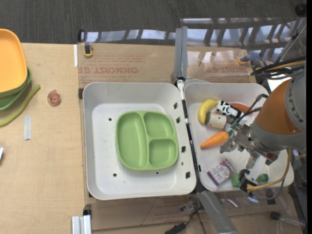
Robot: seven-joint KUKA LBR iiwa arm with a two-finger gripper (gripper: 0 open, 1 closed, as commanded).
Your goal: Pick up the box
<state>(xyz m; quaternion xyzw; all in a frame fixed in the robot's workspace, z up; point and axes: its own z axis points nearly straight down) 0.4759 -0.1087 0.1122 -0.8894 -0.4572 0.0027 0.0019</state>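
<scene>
The box [220,172], a small purple-and-white carton, lies flat at 6 o'clock in the right bin [243,89], within reach of the gripper [243,152], which hovers just at its 1 o'clock. I cannot tell the claw's state. That bin also holds a banana [205,109] and a carrot [215,140] around 10 o'clock. The left bin [97,145] holds 1 green divided plate [146,140].

Green divided plate [147,140] in left bin [92,145], banana [206,109], carrot [214,140] in right bin [195,94]
</scene>
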